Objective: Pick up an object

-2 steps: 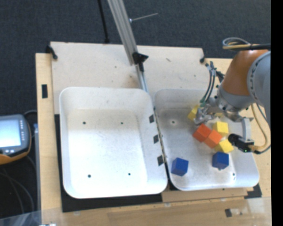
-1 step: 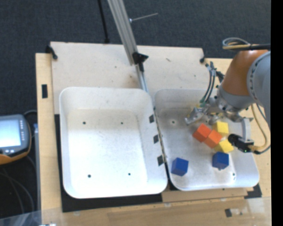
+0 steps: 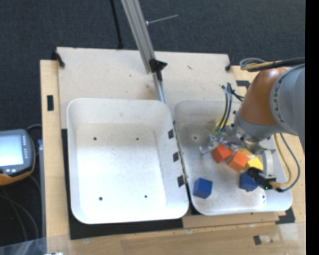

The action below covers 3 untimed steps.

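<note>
In the right bin (image 3: 194, 122) lie several small blocks. Two orange blocks (image 3: 221, 153) (image 3: 236, 162) sit side by side in the middle, with a yellow piece (image 3: 254, 162) just to their right. Toward the bin's front left is a blue cube (image 3: 202, 187), and a second blue block (image 3: 248, 182) lies at the front right. My gripper (image 3: 215, 144) hangs low over the bin, directly behind and against the left orange block. The grey and orange wrist (image 3: 258, 108) hides part of the bin's right side. Nothing is visibly lifted.
The left bin (image 3: 119, 158) stands alongside, sharing a raised middle rim. A slanted metal pole (image 3: 141, 33) rises from the back of the bench. Cables (image 3: 287, 169) loop along the right bin's right edge. A handheld pendant (image 3: 9, 153) sits off the bench at far left.
</note>
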Each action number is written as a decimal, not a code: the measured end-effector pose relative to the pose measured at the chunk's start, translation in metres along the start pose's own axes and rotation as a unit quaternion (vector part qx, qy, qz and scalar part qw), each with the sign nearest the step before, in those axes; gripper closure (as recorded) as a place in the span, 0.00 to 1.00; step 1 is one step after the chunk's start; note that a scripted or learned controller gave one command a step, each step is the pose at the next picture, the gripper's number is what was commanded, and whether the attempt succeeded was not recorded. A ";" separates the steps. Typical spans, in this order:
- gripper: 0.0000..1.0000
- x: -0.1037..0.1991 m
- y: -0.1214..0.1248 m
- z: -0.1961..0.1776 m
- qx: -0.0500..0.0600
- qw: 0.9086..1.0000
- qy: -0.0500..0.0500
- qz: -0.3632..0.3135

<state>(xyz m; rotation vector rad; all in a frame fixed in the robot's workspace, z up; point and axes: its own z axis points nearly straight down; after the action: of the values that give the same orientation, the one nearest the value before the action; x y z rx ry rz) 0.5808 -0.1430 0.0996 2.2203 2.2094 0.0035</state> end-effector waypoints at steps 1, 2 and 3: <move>1.00 -0.003 0.001 -0.010 -0.001 1.000 0.000 0.002; 1.00 0.058 0.018 -0.003 -0.004 1.000 0.000 -0.006; 1.00 0.139 -0.013 -0.103 0.000 1.000 0.004 -0.007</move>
<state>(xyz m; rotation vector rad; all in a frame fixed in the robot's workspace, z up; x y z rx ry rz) 0.5674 -0.0036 0.2015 2.2089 2.2285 0.0112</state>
